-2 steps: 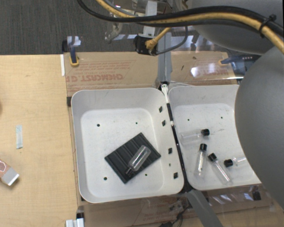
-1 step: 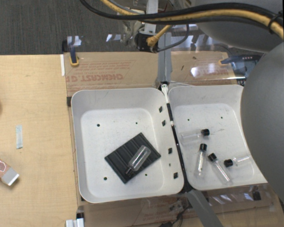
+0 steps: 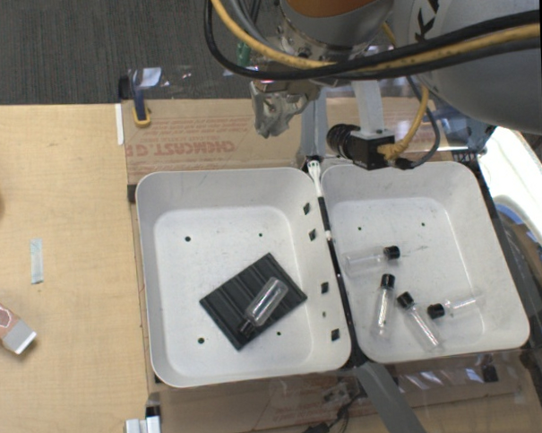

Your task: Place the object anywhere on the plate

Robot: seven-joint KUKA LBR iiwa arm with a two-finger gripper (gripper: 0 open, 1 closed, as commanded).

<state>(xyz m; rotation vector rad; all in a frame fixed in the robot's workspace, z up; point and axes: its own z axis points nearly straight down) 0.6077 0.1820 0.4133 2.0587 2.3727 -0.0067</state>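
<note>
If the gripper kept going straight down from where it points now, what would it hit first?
Probably the cardboard behind the bins: the gripper hangs above it, near the left bin's back rim. Depth is unclear, so the rim itself is possible. The plate lies well forward.

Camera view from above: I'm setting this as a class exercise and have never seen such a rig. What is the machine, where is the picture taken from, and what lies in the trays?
One fixed camera looks down at a slant on a bench. The grey arm with cables is a robot reaching in from the right. The left bin holds a dark ribbed plate with one clear vial lying on it. The right bin holds four more black-capped vials, loose.
</note>
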